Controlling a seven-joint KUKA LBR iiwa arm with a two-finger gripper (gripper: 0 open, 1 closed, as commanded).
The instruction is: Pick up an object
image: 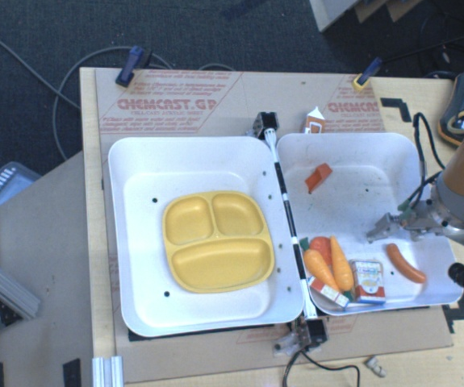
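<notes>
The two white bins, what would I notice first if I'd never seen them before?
Probably the big yellow divided plate in the middle of the left bin. Next, the pile of toy food at the front of the right bin: orange carrots, a sausage and a small packet. The gripper reaches in from the right, just above that pile.

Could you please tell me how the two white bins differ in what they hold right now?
The left bin holds one thing, a yellow divided plate, lying centred. The right bin holds several small items: an orange block apart near the back, with carrots and a sausage towards the front. Both are shallow and white.
</notes>
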